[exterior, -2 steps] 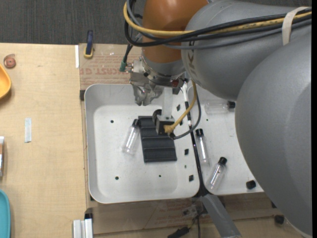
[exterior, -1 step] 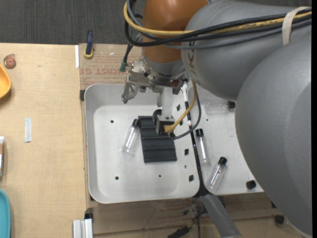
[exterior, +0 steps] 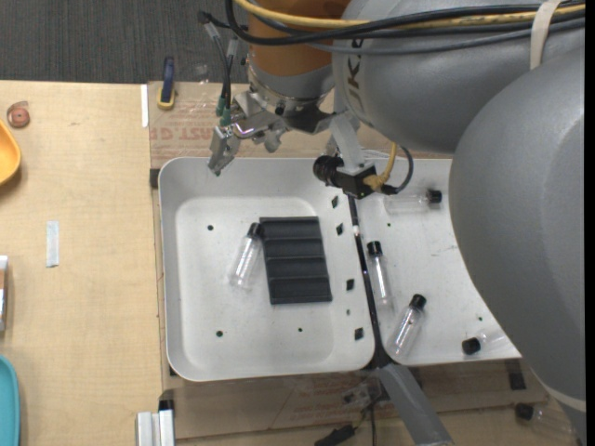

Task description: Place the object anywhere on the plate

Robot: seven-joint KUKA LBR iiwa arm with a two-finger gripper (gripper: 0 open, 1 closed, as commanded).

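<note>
White plastic bins are sitting side by side on the surface, sharing a dark divider. Left bin (exterior: pixel 186 342): a black ribbed plate (exterior: pixel 297 260) is lying flat near its centre, presumably as the target. A clear vial (exterior: pixel 245 256) with a black cap is lying tilted and touching the plate's left edge, not on it. Right bin (exterior: pixel 437 249): two more capped vials (exterior: pixel 406 325), one along the divider, plus small black caps, are lying loose.

Claw (exterior: pixel 221 156): hanging over the back-left rim of the left bin, well apart from the vial; how wide it is standing cannot be told, and nothing is showing between its tips.

Open room: the bin floor left of and in front of the plate is lying bare, giving a free approach to the vial from the left. The rim beneath the claw is looking like the nearest snag.
</note>
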